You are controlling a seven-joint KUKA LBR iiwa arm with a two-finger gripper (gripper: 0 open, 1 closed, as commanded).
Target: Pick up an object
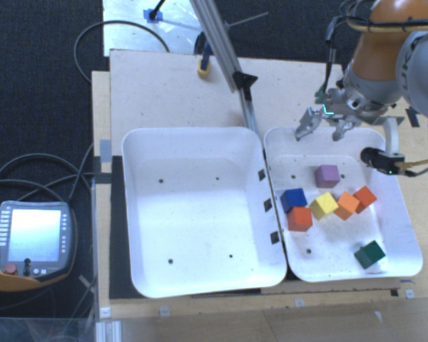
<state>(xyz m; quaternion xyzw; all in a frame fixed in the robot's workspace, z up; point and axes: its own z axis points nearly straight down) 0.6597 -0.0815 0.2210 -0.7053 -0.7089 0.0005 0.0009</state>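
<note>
Grey arm bent over right bin (414, 258), tool (325, 127) open, empty

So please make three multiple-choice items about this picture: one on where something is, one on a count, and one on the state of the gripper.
1. Where are the blocks?
A. in the left bin
B. in the right bin
C. on the bench

2. How many blocks lie in that bin?
A. four
B. six
C. nine

3. What is the gripper doing?
A. holding the purple block
B. pressing on the green block
C. open, holding nothing

Key: 1 B, all blocks lie inside the right bin. 2 B, purple, blue, red, yellow, orange and green. 3 C, its fingers are spread at the bin's far rim with nothing between them.
</note>
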